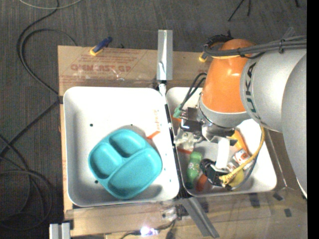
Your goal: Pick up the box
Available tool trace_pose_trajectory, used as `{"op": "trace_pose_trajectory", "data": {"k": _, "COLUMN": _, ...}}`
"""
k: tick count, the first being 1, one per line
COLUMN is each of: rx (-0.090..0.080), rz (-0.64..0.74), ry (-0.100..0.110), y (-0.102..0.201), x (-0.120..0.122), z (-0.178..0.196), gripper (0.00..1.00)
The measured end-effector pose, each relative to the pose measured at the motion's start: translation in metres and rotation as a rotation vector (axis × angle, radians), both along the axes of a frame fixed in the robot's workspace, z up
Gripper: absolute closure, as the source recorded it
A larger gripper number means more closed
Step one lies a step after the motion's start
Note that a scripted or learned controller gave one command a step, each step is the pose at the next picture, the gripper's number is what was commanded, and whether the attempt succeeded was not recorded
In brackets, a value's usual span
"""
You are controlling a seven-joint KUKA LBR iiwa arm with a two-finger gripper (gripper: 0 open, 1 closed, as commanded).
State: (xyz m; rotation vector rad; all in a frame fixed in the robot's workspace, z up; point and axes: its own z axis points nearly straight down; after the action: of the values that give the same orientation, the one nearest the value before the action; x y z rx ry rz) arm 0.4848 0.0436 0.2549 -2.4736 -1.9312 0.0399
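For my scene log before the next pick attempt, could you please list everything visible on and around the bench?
Shallow white plastic bins: two, white, side by side; left bin, right bin.
Teal divided plastic plate: one, teal, in the left bin, toward its near side.
Small orange piece: one, orange, left bin, beside the plate's far edge.
Green bottle-like item: one, green, right bin among a cluttered pile I cannot sort further.
Brown cardboard sheet: one, brown, under the bins.
Blue and yellow clamp: one, on the cardboard's far edge.
Grey arm with orange band: one, over the right bin; pincer hidden in the clutter.
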Motion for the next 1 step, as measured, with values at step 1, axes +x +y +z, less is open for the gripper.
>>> {"op": "trace_pose_trajectory", "data": {"k": 1, "rx": 0.006, "rz": -0.216, "ry": -0.015, "y": 0.0826, "x": -0.0023, "z": -0.0588, "gripper": 1.00}}
